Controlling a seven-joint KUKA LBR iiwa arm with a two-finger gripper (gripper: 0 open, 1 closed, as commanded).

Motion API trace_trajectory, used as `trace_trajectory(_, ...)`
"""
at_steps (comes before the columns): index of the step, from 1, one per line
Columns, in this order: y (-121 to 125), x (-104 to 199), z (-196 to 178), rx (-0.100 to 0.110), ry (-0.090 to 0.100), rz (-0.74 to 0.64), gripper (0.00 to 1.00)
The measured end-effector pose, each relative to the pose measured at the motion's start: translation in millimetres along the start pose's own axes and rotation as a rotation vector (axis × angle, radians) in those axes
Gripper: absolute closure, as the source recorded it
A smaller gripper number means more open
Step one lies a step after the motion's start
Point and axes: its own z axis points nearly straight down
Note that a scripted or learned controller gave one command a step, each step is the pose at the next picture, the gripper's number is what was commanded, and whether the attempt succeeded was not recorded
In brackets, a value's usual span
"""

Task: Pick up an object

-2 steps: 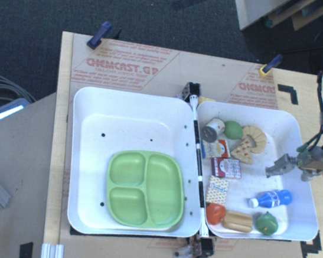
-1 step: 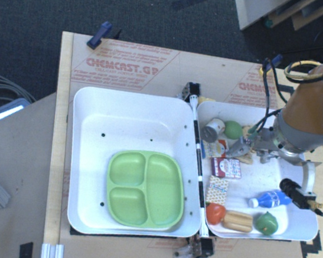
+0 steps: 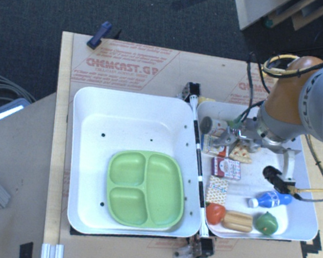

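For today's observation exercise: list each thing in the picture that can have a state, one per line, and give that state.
green divided plate: lying flat in the left bin, compartments bare
blue bottle: on its side in the right bin
hot dog bun: lying flat, between tomato and green pepper
gripper: low over the right bin's far end

Even, bright overhead light, mild glare on the white bins (image 3: 87, 109), soft shadows, slightly grainy focus.
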Motion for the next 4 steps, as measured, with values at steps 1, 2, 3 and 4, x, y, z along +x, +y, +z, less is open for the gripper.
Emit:
trace_trajectory(1, 40.9, 42.7, -95.4, 0.009, 0.004, -0.002, 0.0)
trace_trajectory(2, 36.7, -5.8, -122.2, 0.009, 0.002, 0.001, 0.0)
trace_trajectory(3, 53.9, 16.2, -102.4, 0.01, 0.003, -0.002, 0.0)
trace_trajectory(4, 37.1, -71.1, -55.2, 0.015, 0.003, 0.001, 0.0)
